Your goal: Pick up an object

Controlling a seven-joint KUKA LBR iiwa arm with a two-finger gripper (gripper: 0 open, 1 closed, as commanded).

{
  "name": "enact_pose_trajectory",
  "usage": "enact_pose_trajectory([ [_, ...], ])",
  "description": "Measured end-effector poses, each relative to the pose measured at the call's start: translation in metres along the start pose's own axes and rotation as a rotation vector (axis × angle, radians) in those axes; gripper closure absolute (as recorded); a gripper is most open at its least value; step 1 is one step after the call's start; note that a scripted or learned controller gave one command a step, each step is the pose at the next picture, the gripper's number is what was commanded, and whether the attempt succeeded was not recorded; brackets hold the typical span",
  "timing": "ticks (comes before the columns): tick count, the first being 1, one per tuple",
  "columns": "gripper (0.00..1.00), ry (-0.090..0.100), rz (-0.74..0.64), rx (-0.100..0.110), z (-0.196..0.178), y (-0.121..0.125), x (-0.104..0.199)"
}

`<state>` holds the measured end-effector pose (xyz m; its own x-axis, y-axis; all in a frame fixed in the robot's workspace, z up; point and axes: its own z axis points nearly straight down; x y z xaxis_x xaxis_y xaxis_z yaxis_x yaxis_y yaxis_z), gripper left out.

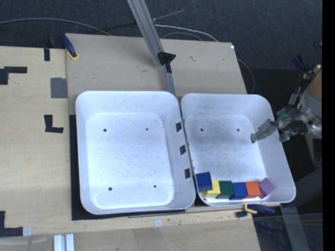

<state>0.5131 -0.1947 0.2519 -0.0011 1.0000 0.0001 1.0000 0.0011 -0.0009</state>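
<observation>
Two shallow white bins are sitting side by side on the wooden bench point(31, 140). The left bin point(84, 156) is taking the middle of the view, and the right bin point(261, 106) is lying just beside it at 3 o'clock, their rims touching.

The gripper point(260, 133) is reaching in from 3 o'clock and hanging over the right rim of the right bin. One grey finger point(261, 130) is pointing toward 8 o'clock above the bin floor. Whether the fingers are open or closed, I cannot tell, because the second finger is not showing clearly. Nothing is showing between them.

The objects are lying in a row along the 6 o'clock wall of the right bin, well apart from the gripper. A blue block point(203, 180) is sitting on top of a yellow block point(213, 190). Toward 3 o'clock from them are following a green block point(225, 187), a second blue block point(239, 189), an orange block point(252, 187) and a purple block point(266, 186), each touching the next.

A metal pole point(144, 20) is crossing the bench from 12 o'clock toward the gap between the bins.
</observation>
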Motion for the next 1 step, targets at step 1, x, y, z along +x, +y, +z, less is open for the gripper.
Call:
enact_pose_trajectory([
  [1, 0.0, 0.005, -0.005, 0.008, 0.0872, -0.0183, 0.1041],
])
